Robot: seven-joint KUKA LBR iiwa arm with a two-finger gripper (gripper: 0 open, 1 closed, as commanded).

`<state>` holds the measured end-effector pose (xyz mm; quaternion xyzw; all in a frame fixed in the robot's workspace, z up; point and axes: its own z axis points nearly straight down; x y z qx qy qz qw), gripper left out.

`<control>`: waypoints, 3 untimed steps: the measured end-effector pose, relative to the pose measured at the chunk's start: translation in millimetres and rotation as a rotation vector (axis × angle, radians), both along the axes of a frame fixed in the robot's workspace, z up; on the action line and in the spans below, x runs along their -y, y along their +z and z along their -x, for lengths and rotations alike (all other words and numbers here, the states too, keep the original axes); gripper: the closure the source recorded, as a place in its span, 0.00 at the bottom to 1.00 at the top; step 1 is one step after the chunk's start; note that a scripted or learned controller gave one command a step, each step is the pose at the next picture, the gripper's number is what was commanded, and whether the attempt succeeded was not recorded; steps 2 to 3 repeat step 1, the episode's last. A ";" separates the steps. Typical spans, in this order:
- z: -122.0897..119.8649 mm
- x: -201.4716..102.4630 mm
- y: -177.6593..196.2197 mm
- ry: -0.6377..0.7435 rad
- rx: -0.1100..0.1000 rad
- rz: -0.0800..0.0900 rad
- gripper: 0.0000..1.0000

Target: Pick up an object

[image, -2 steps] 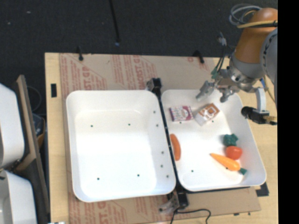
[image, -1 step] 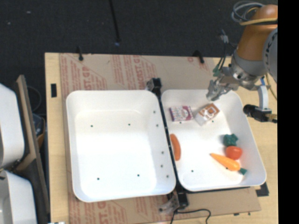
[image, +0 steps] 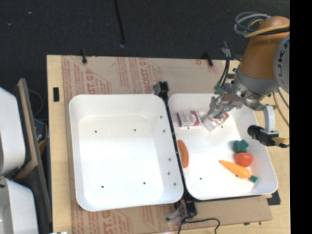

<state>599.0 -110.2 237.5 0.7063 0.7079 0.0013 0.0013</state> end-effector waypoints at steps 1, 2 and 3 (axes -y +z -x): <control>62.9 -43.0 -17.7 -0.001 -0.004 -0.001 1.00; 62.9 -43.0 -17.7 -0.001 -0.004 -0.001 1.00; 62.9 -43.0 -17.7 -0.001 -0.004 -0.001 1.00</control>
